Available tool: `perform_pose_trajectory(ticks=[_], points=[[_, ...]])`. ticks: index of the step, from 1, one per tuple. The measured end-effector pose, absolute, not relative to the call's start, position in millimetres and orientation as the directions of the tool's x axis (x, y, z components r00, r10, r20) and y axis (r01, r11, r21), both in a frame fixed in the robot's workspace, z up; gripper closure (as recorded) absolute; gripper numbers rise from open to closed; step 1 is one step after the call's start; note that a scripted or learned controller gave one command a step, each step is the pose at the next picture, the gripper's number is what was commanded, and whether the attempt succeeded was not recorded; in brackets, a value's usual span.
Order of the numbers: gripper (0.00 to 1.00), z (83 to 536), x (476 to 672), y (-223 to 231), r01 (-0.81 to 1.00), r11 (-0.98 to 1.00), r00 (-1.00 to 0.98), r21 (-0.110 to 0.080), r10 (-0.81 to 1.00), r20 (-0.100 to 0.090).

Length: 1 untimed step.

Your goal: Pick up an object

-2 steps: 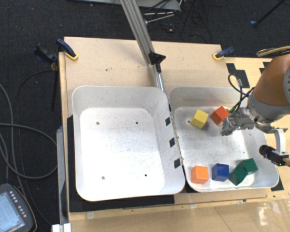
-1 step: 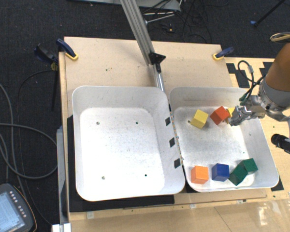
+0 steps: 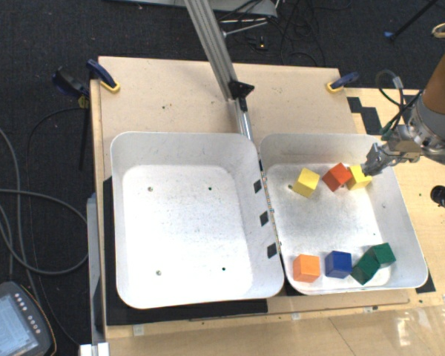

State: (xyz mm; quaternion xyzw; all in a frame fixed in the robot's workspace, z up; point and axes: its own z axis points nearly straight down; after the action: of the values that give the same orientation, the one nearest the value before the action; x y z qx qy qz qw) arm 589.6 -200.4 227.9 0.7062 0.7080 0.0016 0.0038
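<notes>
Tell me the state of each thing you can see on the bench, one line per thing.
gripper: low over the right bin, at a small yellow block.
small yellow block: at the gripper's tip, touching the red block.
red block: tilted, in the right bin.
larger yellow block: lying free.
orange block: flat at the near wall.
blue block: flat.
green blocks: two, touching.
left bin: upright.

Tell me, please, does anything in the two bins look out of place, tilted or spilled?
Nothing is spilled or damaged. All blocks lie inside the right bin. Only the green blocks look slightly odd: they sit against the bin's sloped near corner, touching each other and tilted. The gripper is at a small yellow block.
</notes>
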Motion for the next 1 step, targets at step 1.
perform_pose_trajectory(ticks=[1], points=[[1.00,248.4,590.7,-200.5,1.000,0.003,-0.003,0.004,1.000,-0.002]])
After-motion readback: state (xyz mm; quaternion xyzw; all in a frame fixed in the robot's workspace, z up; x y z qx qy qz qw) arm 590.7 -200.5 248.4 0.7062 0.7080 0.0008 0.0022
